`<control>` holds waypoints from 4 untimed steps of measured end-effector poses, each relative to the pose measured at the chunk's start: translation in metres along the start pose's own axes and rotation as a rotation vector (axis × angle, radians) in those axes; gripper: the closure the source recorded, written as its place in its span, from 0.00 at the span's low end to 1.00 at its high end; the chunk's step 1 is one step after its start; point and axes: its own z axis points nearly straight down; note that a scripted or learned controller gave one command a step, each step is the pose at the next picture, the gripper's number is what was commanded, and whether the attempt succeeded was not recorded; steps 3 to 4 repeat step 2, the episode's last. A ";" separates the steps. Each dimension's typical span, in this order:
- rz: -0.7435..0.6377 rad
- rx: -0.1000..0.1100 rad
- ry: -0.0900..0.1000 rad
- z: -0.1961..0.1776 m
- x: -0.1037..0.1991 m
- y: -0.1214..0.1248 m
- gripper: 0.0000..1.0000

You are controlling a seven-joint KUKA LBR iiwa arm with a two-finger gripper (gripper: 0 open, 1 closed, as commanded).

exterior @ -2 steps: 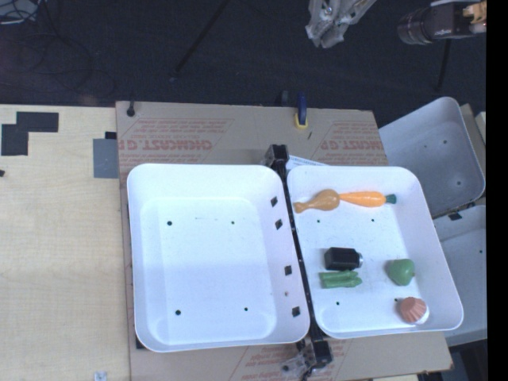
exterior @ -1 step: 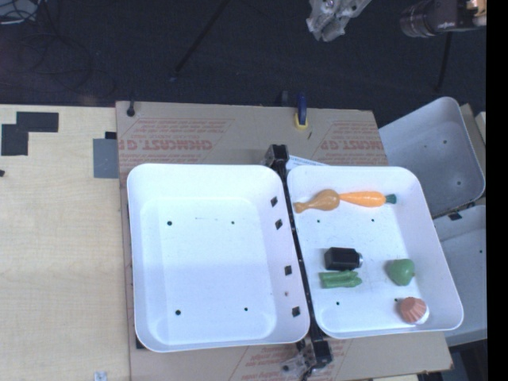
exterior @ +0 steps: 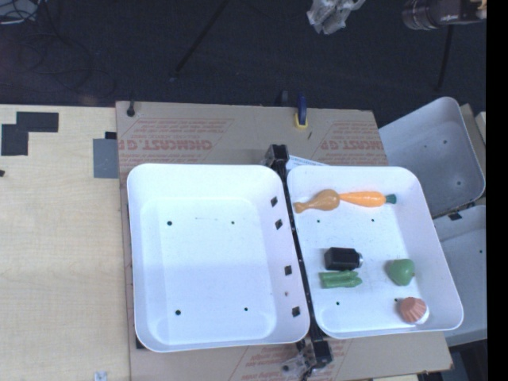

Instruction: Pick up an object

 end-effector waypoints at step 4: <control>-0.010 -0.031 0.002 -0.019 0.004 0.003 1.00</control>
